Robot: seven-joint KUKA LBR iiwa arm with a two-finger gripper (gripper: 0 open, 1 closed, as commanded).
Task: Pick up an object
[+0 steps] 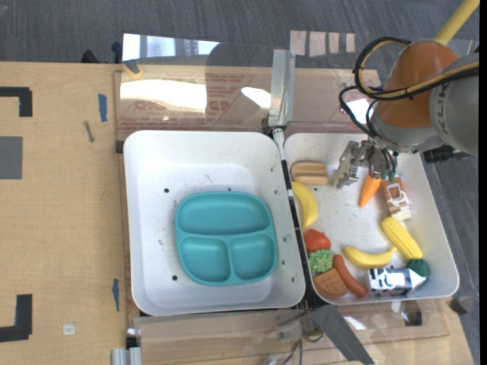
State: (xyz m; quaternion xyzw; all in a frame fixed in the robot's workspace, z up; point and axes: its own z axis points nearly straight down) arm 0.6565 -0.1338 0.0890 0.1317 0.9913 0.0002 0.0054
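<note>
Your hand (pixel 358 166) hovers low in the right bin (pixel 441 234), just beside the carrot (pixel 368 189); you cannot tell its state. Reaching step, I judge: next, centre over the carrot.

Arm: grey arm (pixel 456 109) reaches in from the right, orange band (pixel 417 82) above the wrist.
Gripper: gripper (pixel 358 166) points downward, low, below the band.

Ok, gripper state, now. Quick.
Gripper: over the right bin, beside the carrot and the hot dog bun; open or shut cannot be told, and nothing is visibly held.
</note>
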